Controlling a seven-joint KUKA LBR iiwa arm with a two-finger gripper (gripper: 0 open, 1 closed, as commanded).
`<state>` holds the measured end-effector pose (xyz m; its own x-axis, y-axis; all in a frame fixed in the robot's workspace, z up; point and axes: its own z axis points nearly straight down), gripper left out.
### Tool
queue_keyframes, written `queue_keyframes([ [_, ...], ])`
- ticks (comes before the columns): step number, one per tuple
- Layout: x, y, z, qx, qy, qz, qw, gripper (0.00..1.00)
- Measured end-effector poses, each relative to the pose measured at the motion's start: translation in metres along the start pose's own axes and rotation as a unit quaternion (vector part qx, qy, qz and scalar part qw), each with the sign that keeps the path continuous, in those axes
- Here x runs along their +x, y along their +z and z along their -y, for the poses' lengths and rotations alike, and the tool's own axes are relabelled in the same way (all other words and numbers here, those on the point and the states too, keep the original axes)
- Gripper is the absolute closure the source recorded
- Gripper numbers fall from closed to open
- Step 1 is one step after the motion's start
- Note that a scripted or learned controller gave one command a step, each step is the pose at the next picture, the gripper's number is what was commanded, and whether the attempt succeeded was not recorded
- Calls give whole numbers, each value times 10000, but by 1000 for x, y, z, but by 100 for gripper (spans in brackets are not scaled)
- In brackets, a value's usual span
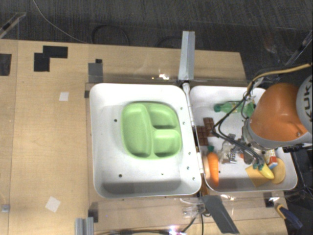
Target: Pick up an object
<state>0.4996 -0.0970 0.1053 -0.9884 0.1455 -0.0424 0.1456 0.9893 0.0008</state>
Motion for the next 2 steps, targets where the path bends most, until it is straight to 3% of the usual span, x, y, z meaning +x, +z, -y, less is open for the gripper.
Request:
queue_keyframes([
  [1,-32,-67,20,-21,-1617,-148,9867,100],
  [2,-101,-53,82,-33,-2339,-160,9721,100],
])
